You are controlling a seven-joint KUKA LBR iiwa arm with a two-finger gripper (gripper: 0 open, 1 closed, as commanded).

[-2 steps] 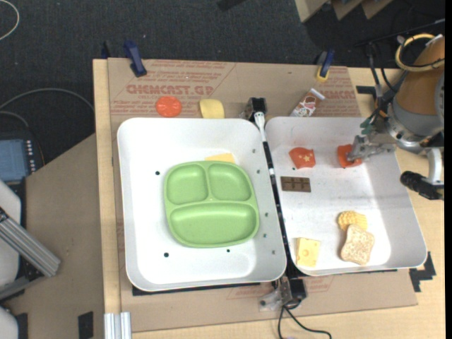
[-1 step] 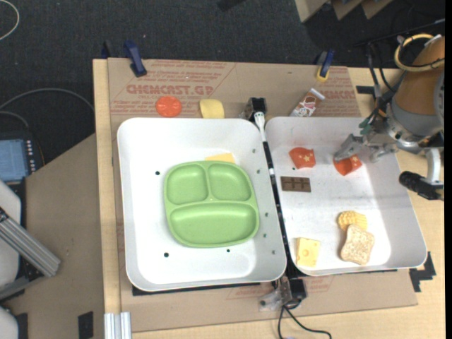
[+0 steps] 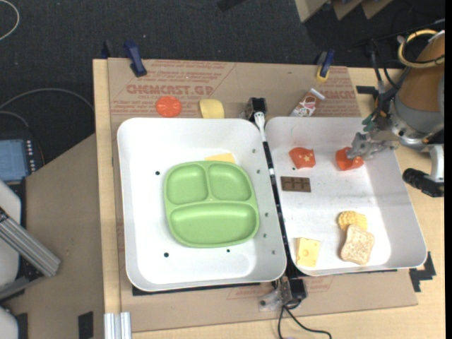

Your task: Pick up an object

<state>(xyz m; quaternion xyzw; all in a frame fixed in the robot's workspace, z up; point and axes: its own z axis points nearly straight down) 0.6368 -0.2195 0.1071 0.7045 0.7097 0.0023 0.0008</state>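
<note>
My gripper (image 3: pixel 361 145) reaches in from the right and hangs low over the back of the right bin (image 3: pixel 395 203). Directly under and in front of it lies a small red toy food piece (image 3: pixel 347 161), touching or nearly touching the gripper's tip. The view does not show whether the piece is between the tips. Also in this bin are another red piece (image 3: pixel 302 157), a brown chocolate bar (image 3: pixel 295 183), a round yellow cracker (image 3: pixel 351 219), a slice of toast (image 3: pixel 358 245) and a cheese wedge (image 3: pixel 307 251).
The left bin (image 3: pixel 141 189) holds a green divided plate (image 3: pixel 210 203) with a yellow slice (image 3: pixel 221 158) behind it. Beyond the bins, on the board, lie an orange disc (image 3: pixel 168 106), a yellow lump (image 3: pixel 211 109) and a wrapped candy (image 3: pixel 306 105).
</note>
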